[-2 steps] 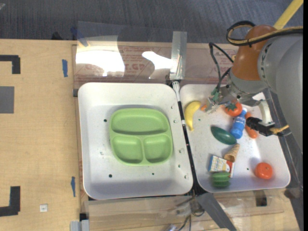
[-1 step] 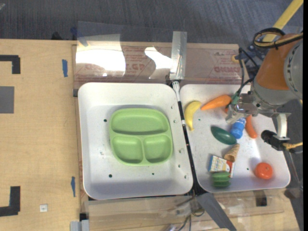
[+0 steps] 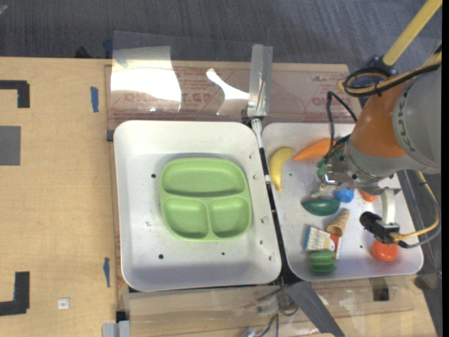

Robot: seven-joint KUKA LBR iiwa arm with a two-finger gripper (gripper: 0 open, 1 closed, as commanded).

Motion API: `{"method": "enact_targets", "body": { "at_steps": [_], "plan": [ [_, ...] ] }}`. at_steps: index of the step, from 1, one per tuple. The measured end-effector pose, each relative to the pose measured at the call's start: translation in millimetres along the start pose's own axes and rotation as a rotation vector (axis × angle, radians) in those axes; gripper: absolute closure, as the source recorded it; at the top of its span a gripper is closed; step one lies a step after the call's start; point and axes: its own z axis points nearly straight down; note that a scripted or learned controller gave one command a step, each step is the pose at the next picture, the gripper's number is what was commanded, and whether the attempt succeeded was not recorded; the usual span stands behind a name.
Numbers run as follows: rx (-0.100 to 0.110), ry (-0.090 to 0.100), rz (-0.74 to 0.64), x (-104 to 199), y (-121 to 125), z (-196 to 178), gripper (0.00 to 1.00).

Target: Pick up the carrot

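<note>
**— What's the setting around you?**

A cardboard-topped bench over grey carpet, with two shallow white bins side by side. The left bin [image 3: 133, 188] holds a green divided plate [image 3: 205, 197], which I take to be a drop spot. It sits well apart from everything I care about. I'll use the banana [image 3: 280, 166] as my marker. It lies in the right bin [image 3: 407, 262], close against the wall the two bins share.

**— And the carrot?**

The carrot [image 3: 313, 149] is just beside the banana, on the side away from the plate and a little toward the bin's far wall. It lies on the bin floor at a slant, and its thick end runs in under my wrist, so I see only part of it.

**— Where's your gripper?**

My gripper [image 3: 328, 177] hangs low, farther from the banana than the carrot's tip and nearer the camera. It is close to the carrot but not, I judge, on it. Nothing orange shows between my fingers, so I claim no hold. They are small and tangled with cable here, and I cannot tell how wide they stand.

**— Why the clutter there?**

The toys look scattered to make picking hard. A teal piece [image 3: 319, 205], a blue one [image 3: 344, 195], a cone [image 3: 339, 222] and a small carton [image 3: 319, 239] all sit beyond the gripper from the banana, toward the near rim. I'd have to shift back toward the carrot without nudging them.
</note>
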Motion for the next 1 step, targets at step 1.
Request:
{"method": "enact_targets", "body": {
  "at_steps": [1],
  "plan": [
    [-0.010,-0.003,0.072,-56.8,37.1,-120.5,1.00]
  ]
}}
